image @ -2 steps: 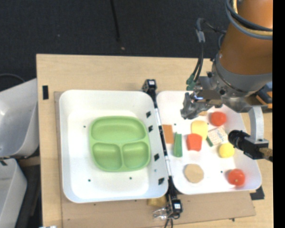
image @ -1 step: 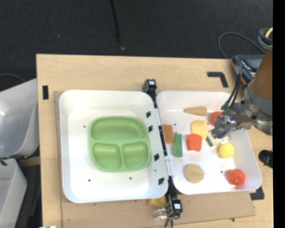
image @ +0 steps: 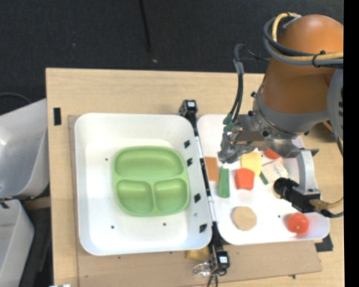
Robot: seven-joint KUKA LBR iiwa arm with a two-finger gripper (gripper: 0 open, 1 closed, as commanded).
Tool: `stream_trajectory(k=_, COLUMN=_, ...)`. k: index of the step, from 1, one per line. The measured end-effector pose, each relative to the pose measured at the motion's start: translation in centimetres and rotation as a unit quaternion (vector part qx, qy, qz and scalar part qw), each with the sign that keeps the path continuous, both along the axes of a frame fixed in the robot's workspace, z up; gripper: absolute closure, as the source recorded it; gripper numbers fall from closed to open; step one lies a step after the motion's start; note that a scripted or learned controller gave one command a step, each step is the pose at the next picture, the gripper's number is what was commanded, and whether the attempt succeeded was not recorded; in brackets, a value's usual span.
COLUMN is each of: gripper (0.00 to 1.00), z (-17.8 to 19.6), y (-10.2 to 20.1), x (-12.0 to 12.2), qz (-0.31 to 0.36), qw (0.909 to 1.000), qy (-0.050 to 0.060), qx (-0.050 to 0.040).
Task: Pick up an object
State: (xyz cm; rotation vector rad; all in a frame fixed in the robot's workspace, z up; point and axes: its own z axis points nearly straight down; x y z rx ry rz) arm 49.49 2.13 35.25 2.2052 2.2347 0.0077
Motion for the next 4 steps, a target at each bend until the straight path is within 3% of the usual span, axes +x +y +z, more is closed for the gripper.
stream_trajectory(k=3, gripper=1.00, z=2.9, y=-0.9, x=0.2, qz=0.008, qw=1.0000, qy=0.002, qx=-0.0040)
stream_trajectory(k=4, gripper=1.00, z=-3.4, y=-2.5, x=2.7, qz=-0.008, qw=1.0000, qy=0.005, qx=-0.0020)
